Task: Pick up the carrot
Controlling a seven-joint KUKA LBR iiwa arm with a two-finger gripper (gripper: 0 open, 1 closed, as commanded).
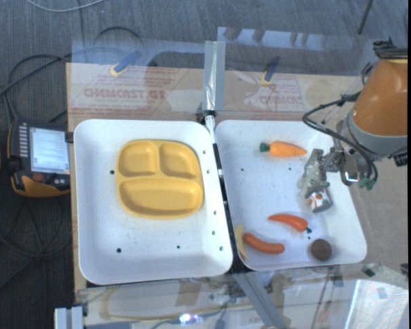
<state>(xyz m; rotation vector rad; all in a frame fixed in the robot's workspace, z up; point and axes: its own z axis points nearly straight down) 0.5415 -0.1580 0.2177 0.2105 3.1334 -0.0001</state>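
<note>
The carrot lies flat near the far edge of the right bin, orange with a small green top pointing left. The pincer hangs just beside it, nearer the camera; whether it is released or clenched I cannot tell. It should likely shift over the carrot's middle, straddle its width, then descend.

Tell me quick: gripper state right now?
Gripper: cannot be told; it hangs in the right bin, below the carrot, which lies free.
</note>
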